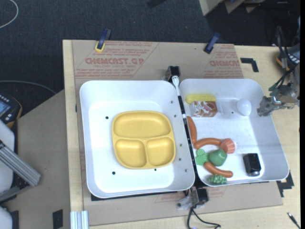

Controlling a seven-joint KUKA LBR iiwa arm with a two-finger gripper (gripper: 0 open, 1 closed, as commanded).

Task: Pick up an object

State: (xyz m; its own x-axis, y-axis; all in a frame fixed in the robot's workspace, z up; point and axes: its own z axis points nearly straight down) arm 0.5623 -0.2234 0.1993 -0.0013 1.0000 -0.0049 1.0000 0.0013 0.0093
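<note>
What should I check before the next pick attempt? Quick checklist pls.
1. Gripper clear of objects: ok, it sits at the right bin's right rim.
2. Fingers open: cannot tell.
3. Targets present: ok, white ball, black block, sausages in the right bin.
4. Isolated target: ok, the white ball and black block lie apart from the clutter.
5. Yellow tray in the left bin: ok.

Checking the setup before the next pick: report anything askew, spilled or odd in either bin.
Nothing looks spilled or damaged. The yellow divided plate lies flat in the left bin. In the right bin, toy foods crowd the left wall, one sausage lying along it; the black block sits apart.
</note>
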